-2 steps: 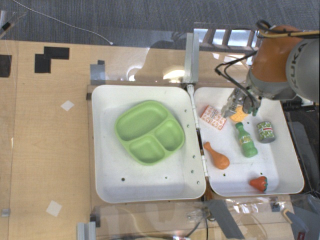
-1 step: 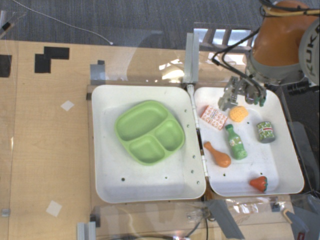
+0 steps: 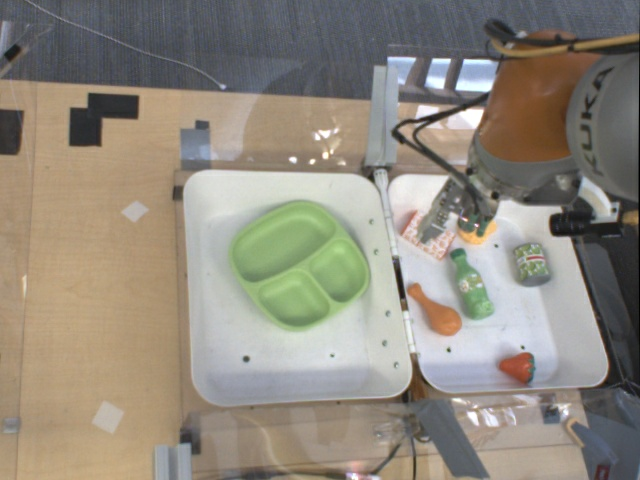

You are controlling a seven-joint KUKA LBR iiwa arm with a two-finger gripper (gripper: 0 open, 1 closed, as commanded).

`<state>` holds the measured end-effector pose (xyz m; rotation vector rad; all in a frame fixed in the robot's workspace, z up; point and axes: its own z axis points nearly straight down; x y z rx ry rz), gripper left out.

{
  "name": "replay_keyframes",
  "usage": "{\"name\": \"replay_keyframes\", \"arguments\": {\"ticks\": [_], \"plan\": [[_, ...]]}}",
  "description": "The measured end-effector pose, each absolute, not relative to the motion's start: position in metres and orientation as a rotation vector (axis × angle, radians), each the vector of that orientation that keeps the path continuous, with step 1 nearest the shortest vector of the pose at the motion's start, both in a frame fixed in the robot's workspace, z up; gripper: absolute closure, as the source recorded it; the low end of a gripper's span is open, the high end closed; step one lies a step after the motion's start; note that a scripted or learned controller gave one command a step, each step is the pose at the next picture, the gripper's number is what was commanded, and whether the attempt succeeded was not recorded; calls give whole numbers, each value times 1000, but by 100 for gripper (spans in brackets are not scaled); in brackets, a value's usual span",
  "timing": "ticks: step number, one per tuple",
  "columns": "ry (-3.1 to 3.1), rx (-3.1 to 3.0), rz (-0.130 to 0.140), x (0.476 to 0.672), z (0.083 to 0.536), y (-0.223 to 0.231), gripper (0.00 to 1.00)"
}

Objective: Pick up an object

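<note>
You had the arm (image 3: 540, 98) reaching in from the upper right of the frame, with the gripper (image 3: 447, 218) low over the upper left corner of the right bin (image 3: 590, 358). Whether it was spread or pressed together, you could not tell from this slant, and nothing showed as held. By my reading you were at the approach step, with no object yet lifted.

The nearest candidates sat right by the gripper: a flat red-and-white packet (image 3: 422, 236) just to its lower left, and a small yellow piece (image 3: 477, 232) just to its right, partly under the wrist. The next move called for settling on one of them, centring over it and closing. The packet looked thin and flat against the bin floor, so it would likely be hard to get under.

Lower in that bin lay a green bottle (image 3: 471, 285), smooth plastic, on its side with the cap toward the top of the frame. An orange drumstick-shaped toy (image 3: 436, 311) lay beside it at the left, close or touching. A short green can (image 3: 531, 264) with a printed label sat toward the right, and a red strawberry-like toy (image 3: 517, 367) near the lower edge.

The left bin (image 3: 215, 368) held a light green divided plate (image 3: 300, 263), three compartments, matte and rounded. Both bins stood on a pale wooden counter (image 3: 90, 298).
</note>
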<state>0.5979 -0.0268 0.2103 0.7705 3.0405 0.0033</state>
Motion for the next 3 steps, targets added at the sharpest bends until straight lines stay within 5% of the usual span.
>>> {"name": "replay_keyframes", "arguments": {"ticks": [1, 2, 3], "plan": [[3106, 406, 2, 494, 251, -25, 100], [3132, 138, 4, 489, 232, 47, 100], [3069, 655, 5, 488, 219, 94, 100]]}}
